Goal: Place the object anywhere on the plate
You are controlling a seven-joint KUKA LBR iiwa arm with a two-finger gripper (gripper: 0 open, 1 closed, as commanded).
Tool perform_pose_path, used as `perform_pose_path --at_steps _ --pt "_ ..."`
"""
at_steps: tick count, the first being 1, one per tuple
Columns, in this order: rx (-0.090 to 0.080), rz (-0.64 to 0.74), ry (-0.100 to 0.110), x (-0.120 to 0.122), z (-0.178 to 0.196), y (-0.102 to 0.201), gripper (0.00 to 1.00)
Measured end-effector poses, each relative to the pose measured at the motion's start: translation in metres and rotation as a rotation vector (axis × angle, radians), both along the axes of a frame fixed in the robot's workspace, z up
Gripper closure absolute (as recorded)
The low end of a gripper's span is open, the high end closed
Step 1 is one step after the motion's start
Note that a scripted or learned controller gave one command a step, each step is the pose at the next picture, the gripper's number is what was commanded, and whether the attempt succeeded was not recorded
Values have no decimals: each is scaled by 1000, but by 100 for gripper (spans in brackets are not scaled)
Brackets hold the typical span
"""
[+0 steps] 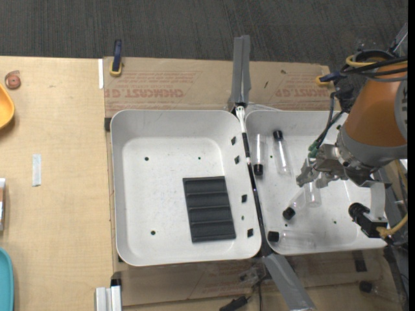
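The claw hangs low in the right bin, directly above a clear vial whose long axis slants down-left from it, grip impossible to judge, with the black ridged plate well left of the claw in the neighbouring bin.

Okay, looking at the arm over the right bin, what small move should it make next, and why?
Probably a short, straight lift. The gripper sits low in the right bin, right at a clear tube, while the black ridged plate lies in the left bin. Whether the tube is really gripped can't be told from here, so raising it a little would show that before crossing over.
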State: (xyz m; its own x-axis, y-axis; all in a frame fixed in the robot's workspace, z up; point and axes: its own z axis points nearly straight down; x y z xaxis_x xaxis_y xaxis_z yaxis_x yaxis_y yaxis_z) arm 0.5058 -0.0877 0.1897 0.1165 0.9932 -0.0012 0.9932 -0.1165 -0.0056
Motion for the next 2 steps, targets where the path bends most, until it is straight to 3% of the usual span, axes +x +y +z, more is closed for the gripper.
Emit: perform_pose_path --at_steps 1,2 --pt "-1 -35 0 7 3 71 100" --pt "-2 79 -1 25 0 147 100"
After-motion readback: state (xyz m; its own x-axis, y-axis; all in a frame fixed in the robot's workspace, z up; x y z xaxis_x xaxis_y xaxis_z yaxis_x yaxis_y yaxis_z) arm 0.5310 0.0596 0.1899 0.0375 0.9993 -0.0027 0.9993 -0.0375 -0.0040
